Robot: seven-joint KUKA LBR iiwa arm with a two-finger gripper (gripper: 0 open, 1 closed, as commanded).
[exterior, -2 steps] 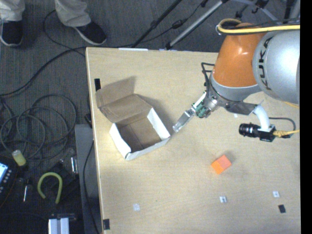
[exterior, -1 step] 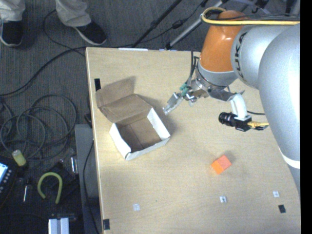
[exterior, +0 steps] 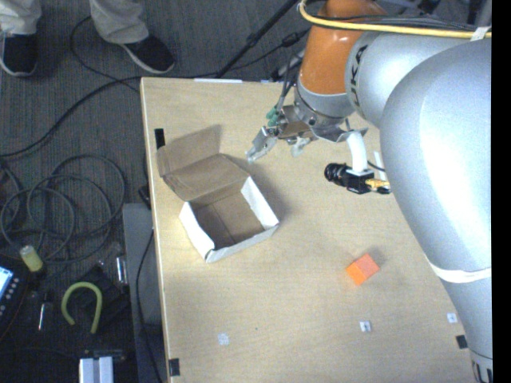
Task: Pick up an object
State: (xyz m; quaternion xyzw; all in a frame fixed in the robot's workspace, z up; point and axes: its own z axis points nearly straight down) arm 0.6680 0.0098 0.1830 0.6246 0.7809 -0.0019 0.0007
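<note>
On desk (exterior: pixel 239 349), near right: orange block (exterior: pixel 362 270), near-cubic, no marked long axis, edges skewed to desk edge. Far centre: pincer (exterior: pixel 277 144), fingers spread, empty, just far-right of open cardboard box (exterior: pixel 219 206).

Your widest free stretch is the near part of the table (exterior: pixel 263 317). Bare wood runs from its left edge across to the arm (exterior: pixel 431 150), broken only by the small orange block (exterior: pixel 362 270), which sits alone with room on every side. The cardboard box (exterior: pixel 223 210) blocks the left middle. Its raised flap on the far left side and its white walls stand up from the surface, so you cannot sweep low through there. The hand (exterior: pixel 277 146) hangs just beyond the box's far right corner, fingers spread, with only a narrow gap between. The far strip of table behind the box is bare. The bulky arm covers the right side.
</note>
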